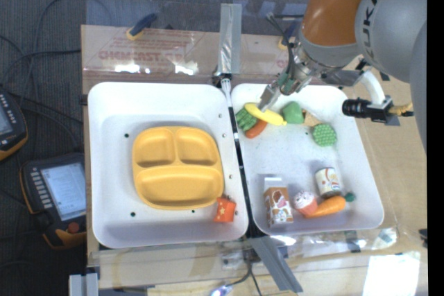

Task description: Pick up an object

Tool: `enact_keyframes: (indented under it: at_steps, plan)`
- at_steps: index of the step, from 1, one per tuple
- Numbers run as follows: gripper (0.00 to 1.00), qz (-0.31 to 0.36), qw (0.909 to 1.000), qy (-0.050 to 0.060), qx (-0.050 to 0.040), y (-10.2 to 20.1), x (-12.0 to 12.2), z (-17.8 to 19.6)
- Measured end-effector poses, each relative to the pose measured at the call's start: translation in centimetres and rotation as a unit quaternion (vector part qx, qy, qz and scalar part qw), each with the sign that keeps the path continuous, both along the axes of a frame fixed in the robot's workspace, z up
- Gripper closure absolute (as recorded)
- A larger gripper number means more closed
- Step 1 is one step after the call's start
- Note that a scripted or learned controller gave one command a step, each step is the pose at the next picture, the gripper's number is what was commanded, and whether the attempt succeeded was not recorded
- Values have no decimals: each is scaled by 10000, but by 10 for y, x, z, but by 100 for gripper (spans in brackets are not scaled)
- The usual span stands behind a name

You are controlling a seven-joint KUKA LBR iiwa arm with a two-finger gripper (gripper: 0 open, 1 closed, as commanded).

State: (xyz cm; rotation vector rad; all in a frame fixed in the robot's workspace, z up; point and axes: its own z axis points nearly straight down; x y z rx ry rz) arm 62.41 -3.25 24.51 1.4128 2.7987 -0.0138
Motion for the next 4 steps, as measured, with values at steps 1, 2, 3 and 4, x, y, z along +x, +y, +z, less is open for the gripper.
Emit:
enact_keyframes:
  at_steps: [1, 2, 3, 4]
  plan:
    - [100, -800, 9968, 1, 41, 5, 38, 20]
    - [100, -799, 9968, -4, 12, 5, 39, 30]
    - [100, -795, 9968, -9, -14, 4, 39, 39]
    - [100, -794, 9968, -14, -32, 4, 40, 48]
